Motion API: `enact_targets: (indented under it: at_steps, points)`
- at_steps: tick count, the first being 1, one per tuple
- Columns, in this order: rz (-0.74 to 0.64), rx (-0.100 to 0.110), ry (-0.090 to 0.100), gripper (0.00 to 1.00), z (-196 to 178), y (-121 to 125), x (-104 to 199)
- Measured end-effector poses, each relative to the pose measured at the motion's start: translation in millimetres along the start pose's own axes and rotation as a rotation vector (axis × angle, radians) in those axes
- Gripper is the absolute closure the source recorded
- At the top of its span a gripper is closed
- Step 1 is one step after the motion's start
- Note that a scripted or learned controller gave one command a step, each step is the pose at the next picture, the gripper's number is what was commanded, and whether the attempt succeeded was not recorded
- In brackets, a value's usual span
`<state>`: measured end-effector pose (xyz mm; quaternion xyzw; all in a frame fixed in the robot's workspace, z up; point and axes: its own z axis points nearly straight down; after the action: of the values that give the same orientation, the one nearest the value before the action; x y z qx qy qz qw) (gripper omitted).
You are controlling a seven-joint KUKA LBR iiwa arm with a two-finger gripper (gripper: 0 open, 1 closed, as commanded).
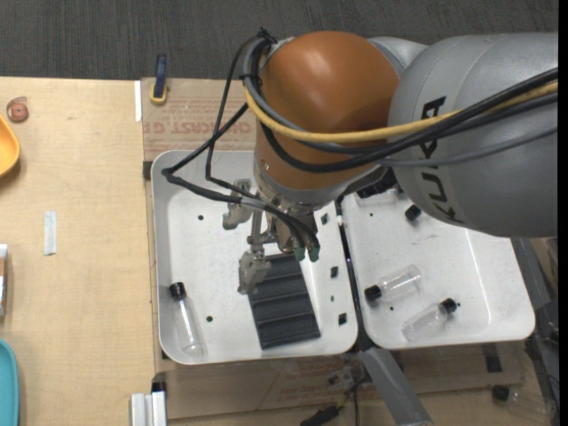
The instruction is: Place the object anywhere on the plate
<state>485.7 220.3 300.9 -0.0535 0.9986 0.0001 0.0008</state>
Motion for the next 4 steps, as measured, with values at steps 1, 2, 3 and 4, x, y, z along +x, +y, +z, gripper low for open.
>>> enact_targets:
  at_steps: [1, 2, 3, 4]
  points:
    - [0.002, 0.000, -0.002, 1.00, -8.7, -0.4, -1.4]
    - [-0.100, 0.000, 0.002, 1.00, 127.3, -10.7, -12.1]
    - [-0.372, -0.002, -0.003, 1.00, 53.6, -2.2, -93.9]
    - [-0.461, -0.001, 0.000, 1.00, 53.2, -43.0, -21.6]
